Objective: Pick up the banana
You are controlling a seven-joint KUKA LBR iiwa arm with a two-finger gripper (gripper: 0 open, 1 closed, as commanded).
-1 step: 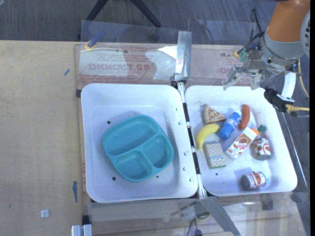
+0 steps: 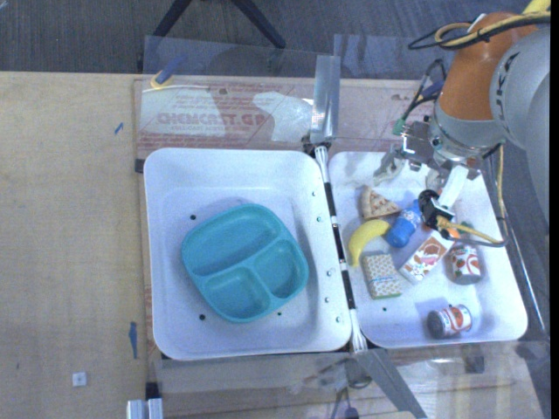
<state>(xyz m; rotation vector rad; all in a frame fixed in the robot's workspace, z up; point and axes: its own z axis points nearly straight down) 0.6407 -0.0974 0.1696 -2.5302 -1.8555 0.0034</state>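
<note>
The two bins (image 2: pixel 236 168) looked like smooth white plastic with a faint sheen. In the left one, the teal divided plate (image 2: pixel 245 262) was matt plastic. At three o'clock from it, the banana (image 2: pixel 365 238) had a smooth, slightly glossy yellow skin, like moulded plastic. The can (image 2: pixel 450 320) at five o'clock in the right bin showed a shiny metal end. The bench (image 2: pixel 65 225) was matt pale wood. The arm's (image 2: pixel 502 77) orange band was glossy.

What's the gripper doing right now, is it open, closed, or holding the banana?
Gripper: open, holding nothing, above the far end of the right bin. The banana lies in that bin, apart from it.
</note>
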